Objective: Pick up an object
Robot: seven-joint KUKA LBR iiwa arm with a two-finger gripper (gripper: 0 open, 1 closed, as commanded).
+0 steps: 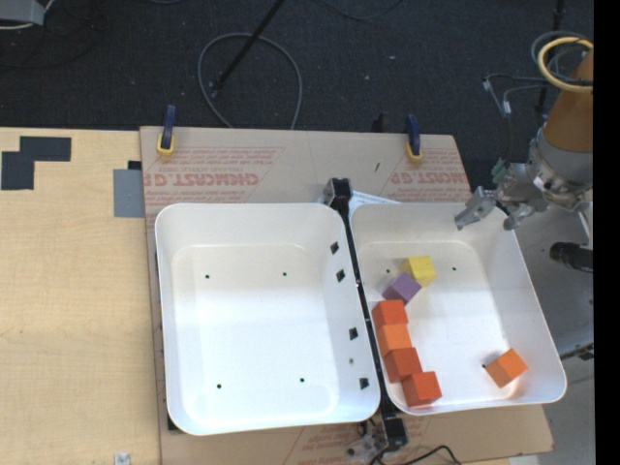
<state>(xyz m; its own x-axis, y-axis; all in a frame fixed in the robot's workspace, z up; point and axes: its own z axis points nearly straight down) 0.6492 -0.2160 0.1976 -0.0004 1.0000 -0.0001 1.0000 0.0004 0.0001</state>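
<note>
Your gripper sits at the upper right of the frame, over the top edge of the right bin, its two fingers spread apart with nothing between them. Everything you could pick lies below and to the left of it: the yellow cube is nearest, touching the purple cube, then a row of four orange blocks runs down along the divider. A lone orange cube sits apart at the lower right, almost straight below the gripper
</note>
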